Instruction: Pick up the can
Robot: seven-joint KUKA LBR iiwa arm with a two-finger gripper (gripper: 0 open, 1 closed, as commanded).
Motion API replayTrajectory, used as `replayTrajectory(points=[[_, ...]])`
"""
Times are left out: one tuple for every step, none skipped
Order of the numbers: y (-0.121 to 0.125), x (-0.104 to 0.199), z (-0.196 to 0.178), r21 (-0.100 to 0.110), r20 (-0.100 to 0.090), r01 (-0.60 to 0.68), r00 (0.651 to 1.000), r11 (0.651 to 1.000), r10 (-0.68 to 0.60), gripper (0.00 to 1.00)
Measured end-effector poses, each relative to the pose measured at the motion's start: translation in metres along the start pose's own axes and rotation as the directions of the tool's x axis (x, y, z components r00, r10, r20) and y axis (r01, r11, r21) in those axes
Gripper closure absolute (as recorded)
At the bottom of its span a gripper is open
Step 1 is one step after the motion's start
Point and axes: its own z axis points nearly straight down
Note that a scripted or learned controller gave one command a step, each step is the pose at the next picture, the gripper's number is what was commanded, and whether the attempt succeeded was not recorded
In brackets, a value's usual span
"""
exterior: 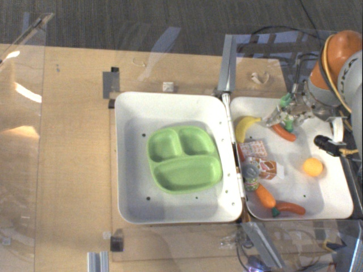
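The arm [343,55] runs off the right edge, most of its body cut away. The hand [288,111] is too small and cluttered to read its grip. It covers one end of a red-orange piece [285,133] beneath it.

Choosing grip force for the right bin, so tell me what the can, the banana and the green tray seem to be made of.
The can lies on its side with a printed label and a dull greyish end; it looks like metal, though too small to be sure. The banana is uniformly yellow and smooth, probably plastic toy food. The green tray, in the left bin, looks like moulded matte plastic, with rounded compartment walls.
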Motion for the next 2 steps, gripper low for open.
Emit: replayTrajectory(points=[[-0.001,-0.002,0.0,0.004,-0.001,0.058,0.998,0.998,-0.058,0.0],[0.002,-0.002,-0.013,-0.003,0.002,0.063,0.998,0.998,-0.063,1.0]])
